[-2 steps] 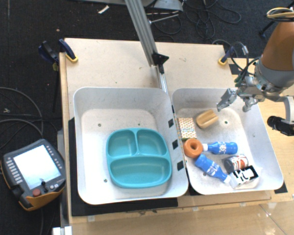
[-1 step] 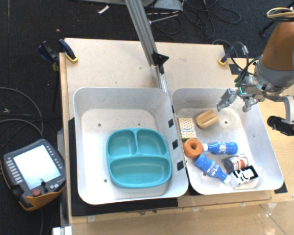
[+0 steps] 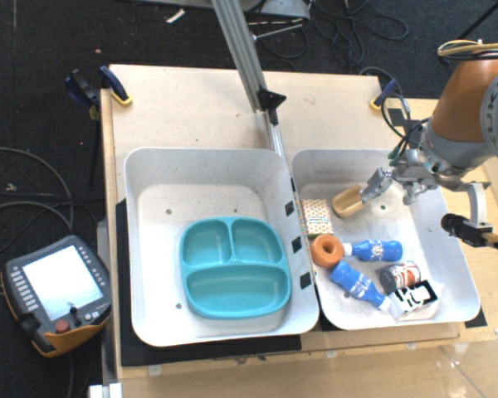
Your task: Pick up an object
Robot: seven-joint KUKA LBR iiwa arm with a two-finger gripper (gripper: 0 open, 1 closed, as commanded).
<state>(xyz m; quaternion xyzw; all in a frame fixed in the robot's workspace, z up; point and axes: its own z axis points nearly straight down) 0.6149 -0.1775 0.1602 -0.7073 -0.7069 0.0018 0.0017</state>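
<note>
Camera view from above the counter [image 3: 191,106]: the arm comes in from the right and the tool [image 3: 380,185] is down inside the right bin [image 3: 456,247], near its back wall. One finger shows as a grey prong pointing down-left, and its tip is touching or just about touching a tan wooden block [image 3: 347,201]. Can't tell whether the tool is open or closed, and I wouldn't say it's got the block.

Just left and in front of the tool is a small patterned card [image 3: 317,216] lying flat by the bin's left wall. Further toward the front there's an orange donut-shaped ring [image 3: 326,249], with two blue bottles [image 3: 373,250] beside it, one of them angled off toward the front. A red and white can [image 3: 405,275] and a black and white thing [image 3: 419,297] sit in the front right corner.

Well off to the tool's left, the left bin [image 3: 149,181] has a teal divided plate [image 3: 232,267] in it.
</note>
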